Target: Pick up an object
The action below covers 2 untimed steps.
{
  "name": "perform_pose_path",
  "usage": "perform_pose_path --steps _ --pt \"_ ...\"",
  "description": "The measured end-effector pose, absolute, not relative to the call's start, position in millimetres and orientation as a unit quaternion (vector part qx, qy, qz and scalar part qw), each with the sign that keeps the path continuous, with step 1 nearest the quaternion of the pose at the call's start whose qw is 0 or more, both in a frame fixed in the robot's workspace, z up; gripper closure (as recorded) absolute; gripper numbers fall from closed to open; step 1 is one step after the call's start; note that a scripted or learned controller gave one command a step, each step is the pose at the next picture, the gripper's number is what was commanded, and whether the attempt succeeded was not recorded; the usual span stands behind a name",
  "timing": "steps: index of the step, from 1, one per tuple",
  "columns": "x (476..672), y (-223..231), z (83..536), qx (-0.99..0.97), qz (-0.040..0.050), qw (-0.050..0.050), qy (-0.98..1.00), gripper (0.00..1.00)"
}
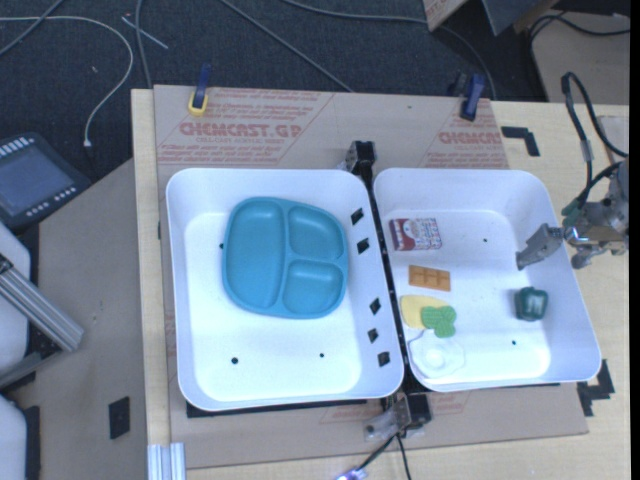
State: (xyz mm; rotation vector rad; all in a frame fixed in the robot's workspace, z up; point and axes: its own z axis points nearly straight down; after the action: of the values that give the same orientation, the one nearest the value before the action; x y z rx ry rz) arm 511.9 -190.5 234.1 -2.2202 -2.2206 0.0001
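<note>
Your gripper (562, 240) sits at right bin's (470, 180) right rim, fingers spread open, gripping nothing. Nearest pick: small green object (531, 304) on bin floor, just below-left of fingertips. Snack pieces lie farther left; go for green one

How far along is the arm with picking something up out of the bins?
Nothing looks picked yet. The gripper sits at the right bin's right rim, nothing visibly between its fingers. The small green block, orange waffle-like tile and red-and-white packet lie in that bin. Reaching, grasping and lifting remain.
</note>
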Motion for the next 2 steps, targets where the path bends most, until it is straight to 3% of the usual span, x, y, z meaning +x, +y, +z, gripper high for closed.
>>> perform_pose_path --steps 2 --pt "517.3 -203.4 142.1 -0.707 0.0009 0.003 -0.707 0.00"
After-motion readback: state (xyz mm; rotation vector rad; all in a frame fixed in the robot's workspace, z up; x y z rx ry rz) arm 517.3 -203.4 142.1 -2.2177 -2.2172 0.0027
